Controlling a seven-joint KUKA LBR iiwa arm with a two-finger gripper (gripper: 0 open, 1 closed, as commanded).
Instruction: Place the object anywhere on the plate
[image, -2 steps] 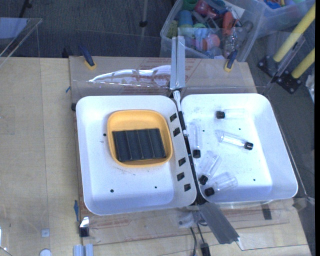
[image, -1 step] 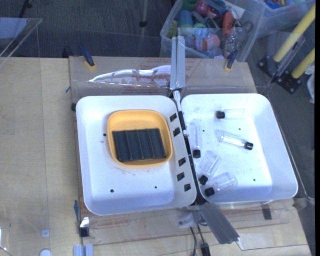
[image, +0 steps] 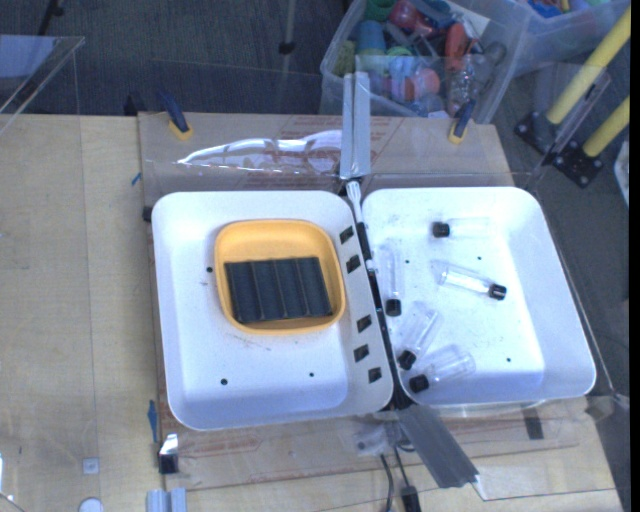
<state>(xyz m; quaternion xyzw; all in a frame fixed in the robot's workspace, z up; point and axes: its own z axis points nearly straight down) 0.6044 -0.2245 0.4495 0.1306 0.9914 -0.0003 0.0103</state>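
White bins are sitting side by side: the left bin (image: 190, 380) is carrying a yellow plate (image: 228, 243) with a dark ridged insert (image: 277, 289), the right bin (image: 540, 330) several clear vials. I cannot tell the gripper's state. One vial (image: 470, 281) is lying mid-right, long axis running left-right, black cap pointing right. Being round and slick, it is probably risking a roll or slip when pinched.

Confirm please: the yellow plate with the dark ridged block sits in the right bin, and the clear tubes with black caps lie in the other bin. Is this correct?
Not quite. The camera view shows the yellow plate, with the dark ridged block on it, in the left bin, not the right. The clear tubes with black caps lie in the other bin, the right one.
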